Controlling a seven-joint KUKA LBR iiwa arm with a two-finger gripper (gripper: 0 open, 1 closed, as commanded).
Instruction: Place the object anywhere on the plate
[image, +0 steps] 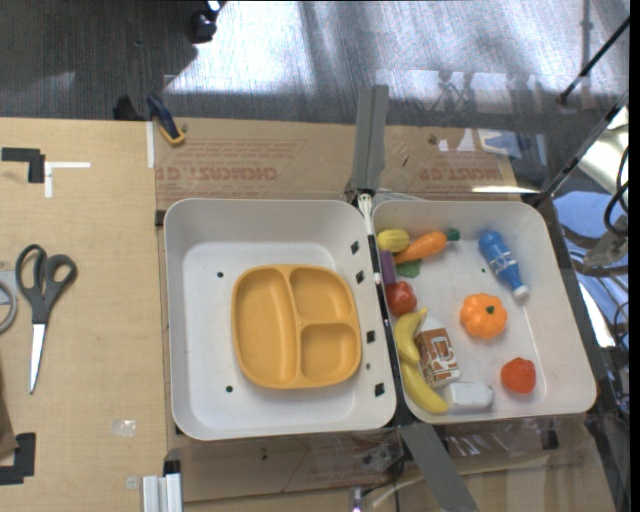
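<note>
Yellow plastic marks the target: a three-compartment plate (297, 327) is seen lying flat in the middle of the left bin (190, 300), with nothing resting in any of its wells. In the camera view, the right bin (565, 330) is found to hold all the loose toy pieces, well apart from the plate and separated from it by the two bin walls that meet at the centre. Along that dividing wall a carrot (424, 246), a yellow lemon-like piece (393, 240), a red tomato (401, 297), a banana (412, 362) and a small brown carton (437, 356) are crowded together, touching or nearly so. Standing freer are a blue bottle (500, 262) near the far wall, an orange pumpkin (483, 316) in the open middle, and a red-orange fruit (518, 375) near the front. Which piece is meant as the object is not specified; the pumpkin is judged the easiest candidate, being clear on every side. It is probably light, hollow, stiff plastic with a smooth, rounded skin, so slipping is likely unless it is taken across its widest girth. The state of the hand cannot be told from this view.
</note>
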